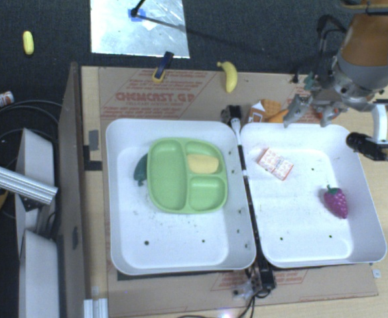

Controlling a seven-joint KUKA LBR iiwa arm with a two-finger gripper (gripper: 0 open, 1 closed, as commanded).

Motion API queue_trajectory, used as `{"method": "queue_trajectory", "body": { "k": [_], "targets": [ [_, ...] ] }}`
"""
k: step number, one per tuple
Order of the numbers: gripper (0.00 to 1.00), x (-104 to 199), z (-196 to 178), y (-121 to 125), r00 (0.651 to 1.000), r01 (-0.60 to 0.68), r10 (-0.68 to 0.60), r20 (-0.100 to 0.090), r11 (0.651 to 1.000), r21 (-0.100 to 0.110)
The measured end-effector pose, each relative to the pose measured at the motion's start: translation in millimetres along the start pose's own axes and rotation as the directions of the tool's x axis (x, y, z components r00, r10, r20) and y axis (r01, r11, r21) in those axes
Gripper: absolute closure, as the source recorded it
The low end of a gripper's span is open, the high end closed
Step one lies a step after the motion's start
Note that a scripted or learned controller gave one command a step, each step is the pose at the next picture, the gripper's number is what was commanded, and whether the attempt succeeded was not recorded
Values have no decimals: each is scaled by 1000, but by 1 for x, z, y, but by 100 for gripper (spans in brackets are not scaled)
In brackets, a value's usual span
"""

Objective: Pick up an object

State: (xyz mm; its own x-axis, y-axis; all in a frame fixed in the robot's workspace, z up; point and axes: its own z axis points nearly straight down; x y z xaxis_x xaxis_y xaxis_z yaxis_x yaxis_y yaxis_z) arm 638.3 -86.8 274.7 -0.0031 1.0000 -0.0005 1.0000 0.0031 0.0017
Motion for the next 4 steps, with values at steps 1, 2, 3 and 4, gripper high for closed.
{"method": "queue_trajectory", "body": {
  "k": [1, 2, 3, 4],
  "targets": [
    [0, -92, 93, 29, 1000, -8, 8, 3, 1000, 4],
    [0, -119, 105, 30, 1000, -4, 4, 2, 1000, -2],
    [0, -118, 74, 31, 1000, 0, 0, 1, 1000, -5],
    [0, -119, 151, 16, 1000, -2, 2, -1, 1000, 5]
  ]
}}
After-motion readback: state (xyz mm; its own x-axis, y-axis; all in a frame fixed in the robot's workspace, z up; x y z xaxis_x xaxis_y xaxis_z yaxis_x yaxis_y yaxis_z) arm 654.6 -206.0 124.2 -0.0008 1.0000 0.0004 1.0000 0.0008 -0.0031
